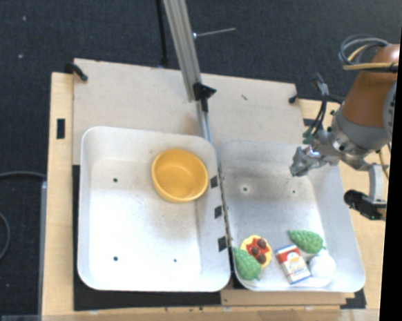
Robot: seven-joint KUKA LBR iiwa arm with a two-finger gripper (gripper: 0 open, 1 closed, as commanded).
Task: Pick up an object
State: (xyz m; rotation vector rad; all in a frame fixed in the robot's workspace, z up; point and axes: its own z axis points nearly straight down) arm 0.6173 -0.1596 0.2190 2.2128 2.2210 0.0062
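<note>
Camera view: the jaws (300,164) hang over the upper part of the right bin (267,196), can't tell if they're apart or together. Yellow bowl (179,175) sits in the left bin (100,211). Small toys cluster at lower right: red-white carton (293,263), green leafy piece (306,240).

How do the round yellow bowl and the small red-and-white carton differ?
The round yellow bowl sits alone in the left white bin; the small red-and-white carton lies crowded among small items at the right white bin's near edge. The bowl is plainly larger, round and single-coloured; the carton is boxy and two-coloured. Both rest untouched.
</note>
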